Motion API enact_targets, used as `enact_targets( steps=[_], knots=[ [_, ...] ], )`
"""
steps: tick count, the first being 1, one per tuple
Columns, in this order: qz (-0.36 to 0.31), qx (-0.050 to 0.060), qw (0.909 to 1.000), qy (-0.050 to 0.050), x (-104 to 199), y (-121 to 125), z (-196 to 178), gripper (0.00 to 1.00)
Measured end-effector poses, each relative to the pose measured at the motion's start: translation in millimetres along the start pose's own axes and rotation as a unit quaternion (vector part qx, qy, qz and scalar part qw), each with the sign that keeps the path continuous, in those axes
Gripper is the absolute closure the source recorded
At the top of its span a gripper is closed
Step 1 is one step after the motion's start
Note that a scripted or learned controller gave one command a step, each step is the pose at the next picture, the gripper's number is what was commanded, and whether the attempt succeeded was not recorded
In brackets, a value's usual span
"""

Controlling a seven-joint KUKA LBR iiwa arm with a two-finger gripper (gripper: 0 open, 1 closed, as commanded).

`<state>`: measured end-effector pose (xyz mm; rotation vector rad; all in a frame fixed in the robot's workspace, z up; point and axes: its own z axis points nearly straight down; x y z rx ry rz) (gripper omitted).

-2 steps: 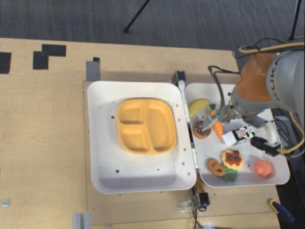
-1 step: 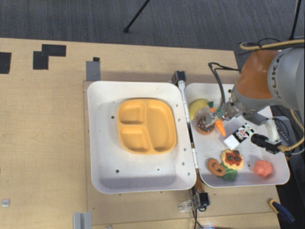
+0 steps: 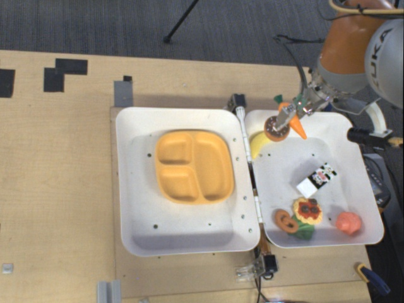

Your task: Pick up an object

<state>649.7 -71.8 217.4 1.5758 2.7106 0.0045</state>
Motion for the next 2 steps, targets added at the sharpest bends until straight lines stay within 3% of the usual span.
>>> enact_targets(
  steps=[1,2],
  knots=[
    [-0.117,0.000,0.9931,0.001,45.0,45.3,-9.2,1.00],
    [-0.184,0.000,0.9828,0.001,108.4,32.4,-36.1,1.00]
  ],
)
